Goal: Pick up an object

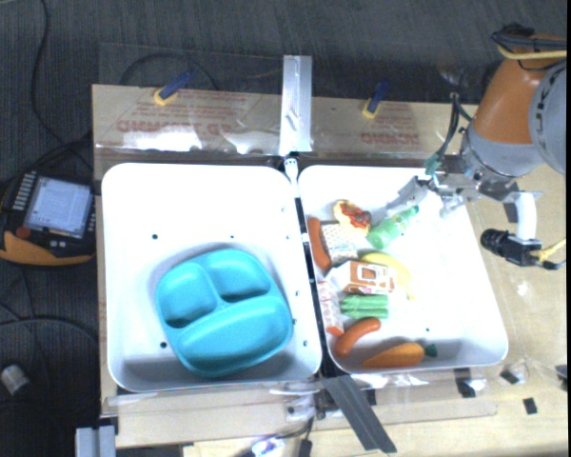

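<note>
The right bin (pixel 457 284) holds a heap of toy foods along its left side. A green bottle-shaped piece (pixel 394 225) lies at the top of the heap, next to a red and yellow item (pixel 352 214). Below them are a red sausage (pixel 319 242), a yellow banana (pixel 386 265), an orange and white carton (pixel 365 276), a green pod piece (pixel 364 305), another red sausage (pixel 356 334) and a carrot (pixel 396 355). My gripper (pixel 426 194) hangs over the bin's upper right part, just up and right of the green piece, seemingly touching it.
A blue divided plate (pixel 224 307) lies in the left bin (pixel 133 217). The grey and orange arm (pixel 514 112) reaches in from the upper right. A black fitting (pixel 510 244) sits by the right bin's outer rim. A handheld device (pixel 48 215) lies left of the bench.
</note>
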